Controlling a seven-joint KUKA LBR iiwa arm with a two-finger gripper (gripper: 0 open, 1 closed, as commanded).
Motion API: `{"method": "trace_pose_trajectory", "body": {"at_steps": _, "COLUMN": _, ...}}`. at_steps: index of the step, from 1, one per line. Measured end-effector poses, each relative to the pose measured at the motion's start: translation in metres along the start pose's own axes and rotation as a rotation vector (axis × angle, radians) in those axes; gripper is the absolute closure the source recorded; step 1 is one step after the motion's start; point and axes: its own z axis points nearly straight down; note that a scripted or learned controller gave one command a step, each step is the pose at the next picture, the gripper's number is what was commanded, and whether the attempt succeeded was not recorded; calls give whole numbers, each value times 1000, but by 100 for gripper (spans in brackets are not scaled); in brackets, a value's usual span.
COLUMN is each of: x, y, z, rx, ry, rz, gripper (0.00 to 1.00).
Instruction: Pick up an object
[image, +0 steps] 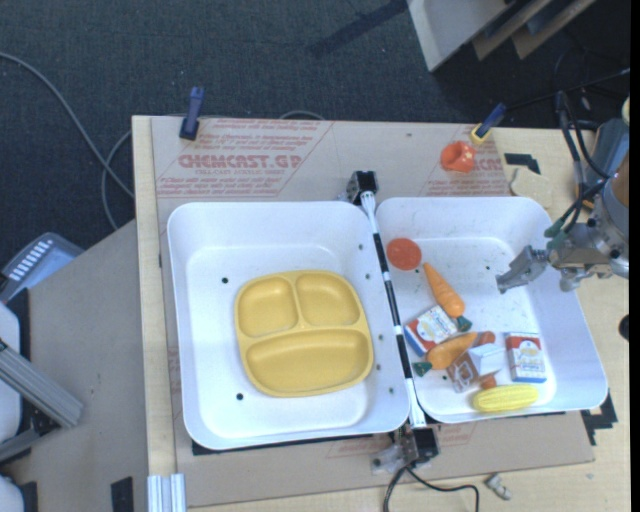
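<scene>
The right bin (560, 225) holds several small items. An orange-red disc (404, 252) lies at its far left, with a carrot (443, 289) just below it. A white snack packet (434, 325), a second carrot (452, 349), a red and white carton (526, 358) and a yellow corn cob (505, 399) cluster near the front. My gripper (545, 275) hangs over the bin's right side, above bare floor. It is open, with one finger (517, 271) pointing left and nothing between the two. The items lie to its left and in front of it.
The left bin (200, 250) holds a yellow divided plate (300, 330). Black clips (362, 183) join the two bins along their shared rim. An orange clamp (458, 155) and a blue clamp (190, 112) sit on the board behind the bins. Cables hang at the far right.
</scene>
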Motion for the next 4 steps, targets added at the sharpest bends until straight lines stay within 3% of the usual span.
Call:
{"method": "trace_pose_trajectory", "body": {"at_steps": 1, "x": 49, "y": 70, "z": 63, "rx": -1, "ry": 0, "rz": -1, "gripper": 0}}
{"method": "trace_pose_trajectory", "body": {"at_steps": 2, "x": 41, "y": 73, "z": 179, "rx": 0, "ry": 0, "rz": 1, "gripper": 0}}
{"method": "trace_pose_trajectory", "body": {"at_steps": 3, "x": 42, "y": 73, "z": 169, "rx": -3, "ry": -1, "rz": 2, "gripper": 100}}
{"method": "trace_pose_trajectory", "body": {"at_steps": 4, "x": 113, "y": 47, "z": 79, "rx": -2, "ry": 0, "rz": -1, "gripper": 100}}
